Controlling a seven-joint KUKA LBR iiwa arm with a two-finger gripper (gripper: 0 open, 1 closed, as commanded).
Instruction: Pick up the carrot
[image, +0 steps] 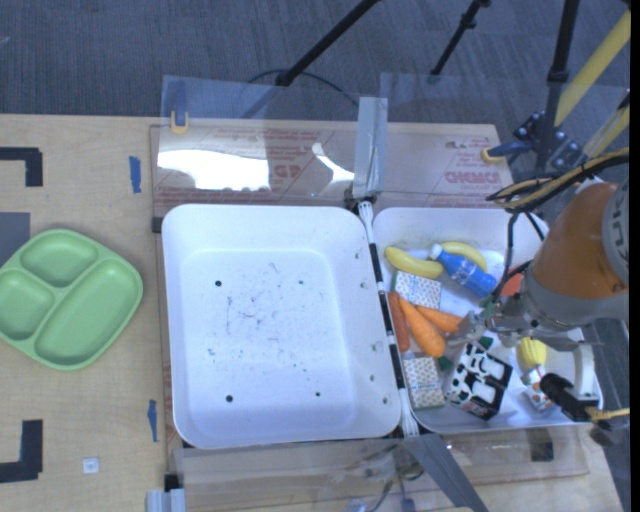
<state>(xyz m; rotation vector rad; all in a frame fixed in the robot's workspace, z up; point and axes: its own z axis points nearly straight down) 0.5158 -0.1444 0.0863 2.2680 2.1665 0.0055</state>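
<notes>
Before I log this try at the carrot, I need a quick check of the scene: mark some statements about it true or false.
1. The carrot lies in the right bin. True.
2. The gripper holds the carrot clear of the bin. False: the carrot lies in the bin, to the gripper's left.
3. A green divided plate sits left of the left bin. True.
4. The banana lies in the left bin. False: it is in the right bin, beside the blue bottle.
</notes>
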